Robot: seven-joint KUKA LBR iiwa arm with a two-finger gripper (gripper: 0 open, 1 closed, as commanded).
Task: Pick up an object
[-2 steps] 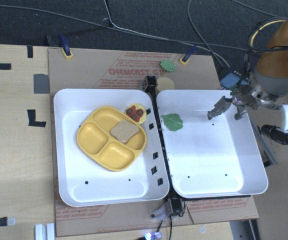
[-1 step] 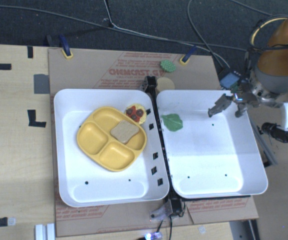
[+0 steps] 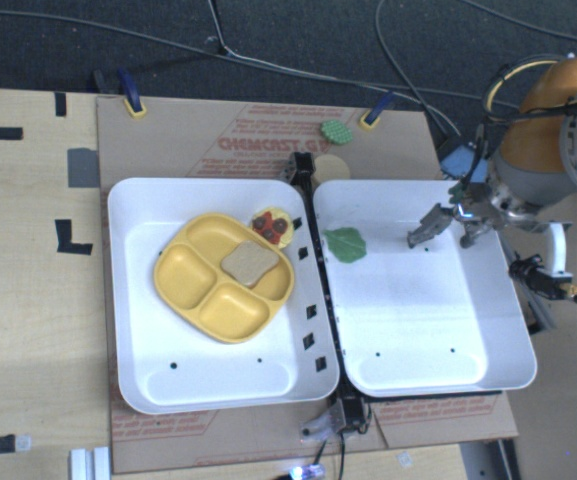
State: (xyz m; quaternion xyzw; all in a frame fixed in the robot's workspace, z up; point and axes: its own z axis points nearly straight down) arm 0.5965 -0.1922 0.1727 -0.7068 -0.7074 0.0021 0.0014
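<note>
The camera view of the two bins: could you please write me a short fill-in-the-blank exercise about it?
1. The yellow divided plate lies in the ____ bin.
2. The slice of toast rests on the ____.
3. The green leaf-like piece in the right bin lies near its ____ wall.
4. The gripper hangs over the ____ bin.

Missing words: left; plate; left; right

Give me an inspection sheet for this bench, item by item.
Surface: two white bins, left bin and right bin, on cardboard sheet.
Job's things: green leaf-shaped piece in right bin, at its left side.
Clutter: yellow divided plate in left bin, bearing a tan slice; red item at its rim.
Grippers: gripper over right bin, holding nothing.
Cables: black cables behind the bench.
Surroundings: clamps on the cardboard.
</note>
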